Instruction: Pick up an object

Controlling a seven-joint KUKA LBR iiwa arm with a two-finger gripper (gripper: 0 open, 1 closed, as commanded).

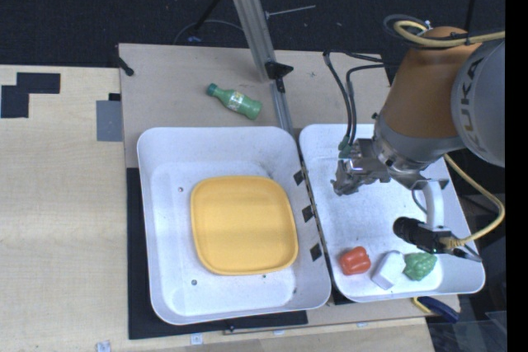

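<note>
Gripper point(353, 175) sat over far-left part of right bin point(367, 220), just beside the wall it shares w/ left bin point(153, 177). Open or closed: couldn't tell from this angle, mechanism too dark & cluttered. Candidate objs all in right bin, along its near edge, well apart from gripper: red obj point(355, 260), white block point(384, 269) just beside it, green lump point(419, 265) touching or nearly touching block, couldn't tell which. Bare bin floor lay btwn gripper & that row. Yellow plate point(244, 224) took up most of left bin floor, w/ bare margin all round. Green bottle point(234, 100) lay on its side on bench point(165, 74) beyond left bin's far rim, near aluminium rail point(252, 8).
</note>
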